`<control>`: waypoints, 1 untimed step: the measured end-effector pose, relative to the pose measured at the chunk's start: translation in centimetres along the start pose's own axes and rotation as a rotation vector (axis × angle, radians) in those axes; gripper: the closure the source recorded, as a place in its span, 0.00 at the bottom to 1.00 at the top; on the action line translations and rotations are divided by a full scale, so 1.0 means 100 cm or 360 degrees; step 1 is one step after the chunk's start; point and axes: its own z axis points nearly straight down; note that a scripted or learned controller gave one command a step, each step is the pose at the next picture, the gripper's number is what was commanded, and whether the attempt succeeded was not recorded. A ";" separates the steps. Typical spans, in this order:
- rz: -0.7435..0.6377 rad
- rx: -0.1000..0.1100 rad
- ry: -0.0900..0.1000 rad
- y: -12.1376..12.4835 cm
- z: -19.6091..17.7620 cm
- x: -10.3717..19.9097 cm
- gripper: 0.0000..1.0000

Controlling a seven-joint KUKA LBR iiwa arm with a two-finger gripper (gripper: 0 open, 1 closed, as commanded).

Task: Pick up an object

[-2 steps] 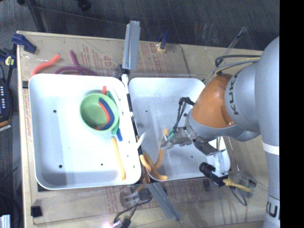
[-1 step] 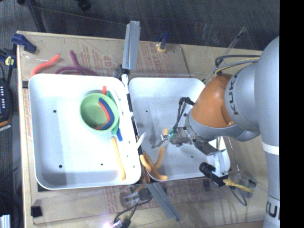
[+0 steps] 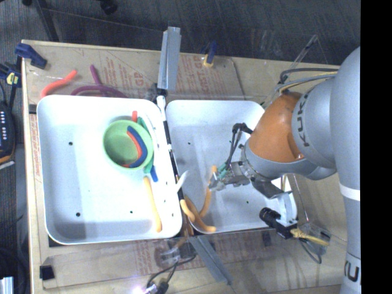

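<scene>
My gripper (image 3: 217, 180) is low over the left part of the right bin (image 3: 202, 118), below the orange wrist band. A thin orange strip (image 3: 208, 199) runs from just beside the gripper down toward the bin's front left corner. I cannot make out whether the gripper touches it. Curved yellow-orange pieces (image 3: 197, 216) lie in that corner. In the left bin (image 3: 67, 182) sits a green bowl (image 3: 122, 144) holding red and blue pieces, with a yellow stick (image 3: 153, 204) in front of it.
A small blue piece (image 3: 153, 175) and a white scrap (image 3: 182, 179) lie by the wall between the bins. Red and purple cords (image 3: 79, 86) lie on the bench behind the left bin. A grey bar (image 3: 169, 57) stands behind the bins' divide.
</scene>
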 end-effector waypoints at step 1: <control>0.0000 0.0000 0.0000 0.000 0.000 0.000 0.00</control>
